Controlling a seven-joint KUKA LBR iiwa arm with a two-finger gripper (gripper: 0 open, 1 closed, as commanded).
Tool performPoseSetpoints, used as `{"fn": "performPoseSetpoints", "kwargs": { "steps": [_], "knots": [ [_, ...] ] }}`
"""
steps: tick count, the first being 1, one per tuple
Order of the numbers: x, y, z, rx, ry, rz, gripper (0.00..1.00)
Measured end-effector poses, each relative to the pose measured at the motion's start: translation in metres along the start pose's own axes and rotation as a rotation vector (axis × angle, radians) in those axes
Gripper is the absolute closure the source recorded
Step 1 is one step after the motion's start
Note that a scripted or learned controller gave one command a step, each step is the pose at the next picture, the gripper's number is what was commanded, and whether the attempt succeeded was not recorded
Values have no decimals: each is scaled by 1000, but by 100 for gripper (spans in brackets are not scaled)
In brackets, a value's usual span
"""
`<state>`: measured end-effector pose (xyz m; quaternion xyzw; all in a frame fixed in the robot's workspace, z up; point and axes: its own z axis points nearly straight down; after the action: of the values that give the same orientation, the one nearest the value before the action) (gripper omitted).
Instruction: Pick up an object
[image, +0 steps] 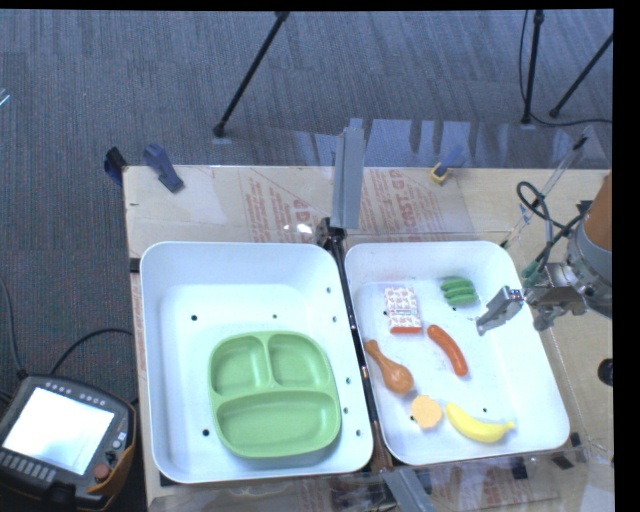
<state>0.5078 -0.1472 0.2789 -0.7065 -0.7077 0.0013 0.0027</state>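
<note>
Objects in right bin (520, 400): sausage (447, 349), banana (477, 423), red-and-white packet (402, 309), print unreadable. Gripper (510, 310) at frame right, fingers parted, holding nothing.

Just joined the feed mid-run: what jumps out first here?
The big green divided plate in the left bin stands out first. The right bin holds a scatter of toy food: a yellow banana near its front edge, a red sausage mid-bin. The gripper hangs over that bin's right side with nothing between its fingers.
</note>
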Motion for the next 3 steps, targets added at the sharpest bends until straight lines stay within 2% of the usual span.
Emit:
{"fn": "performPoseSetpoints", "kwargs": {
  "steps": [1,2,3],
  "knots": [
    [-25,16,20,0,0,-162,0],
    [-5,37,183,9,2,182,0],
    [-7,39,171,4,3,187,100]
  ]
}}
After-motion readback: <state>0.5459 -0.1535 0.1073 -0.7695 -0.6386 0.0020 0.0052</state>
